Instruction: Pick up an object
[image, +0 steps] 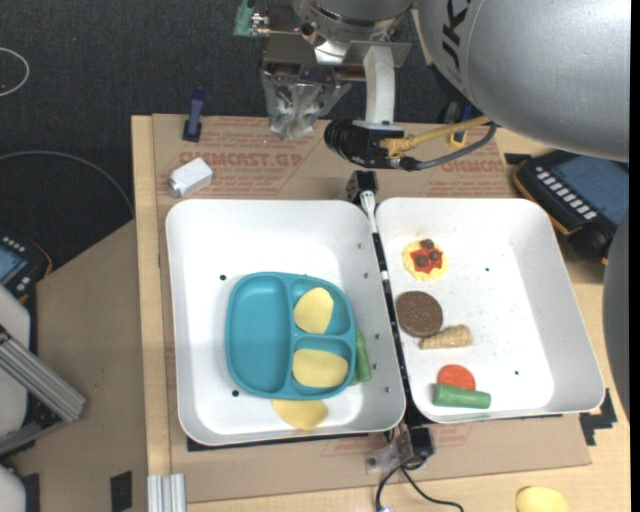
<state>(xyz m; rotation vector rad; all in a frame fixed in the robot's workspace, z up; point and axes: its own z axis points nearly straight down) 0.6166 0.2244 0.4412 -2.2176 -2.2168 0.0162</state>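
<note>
Camera view: the hand (295, 108) hung above the surface beyond both bins, fingers close together, holding nothing. Candidates (cookie (419, 312), carrot (461, 397)) lay in the right bin (520, 300). Approach stage; next, travel over one and descend.

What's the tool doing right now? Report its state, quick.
Tool: raised behind the left bin, holding nothing visible; open or closed cannot be told.
</note>
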